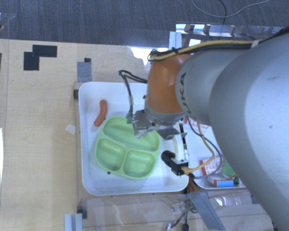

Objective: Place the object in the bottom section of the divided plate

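Camera view: sausage (pixel 100 113) in bin (pixel 86 129), left of gripper (pixel 140 129) over plate (pixel 106 150).

- Black block-shaped marks (pixel 40 56) on the bench's (pixel 33 143) far left part.
- Colourful small packages (pixel 216 173) in the right bin (pixel 202 183), near its front edge.
- Thin cable (pixel 216 6) looping on dark carpet (pixel 86 8) beyond the bench.

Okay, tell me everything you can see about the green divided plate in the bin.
The green divided plate is pale lime and looks like smooth moulded plastic, with rounded corners. Raised ridges split it into three sections: one long one on the far side and two smaller ones nearer the camera. It lies flat in the left white bin, turned slightly askew. The gripper hangs over its right far part, covering some of it. An orange sausage-shaped object lies just beyond its left far corner.
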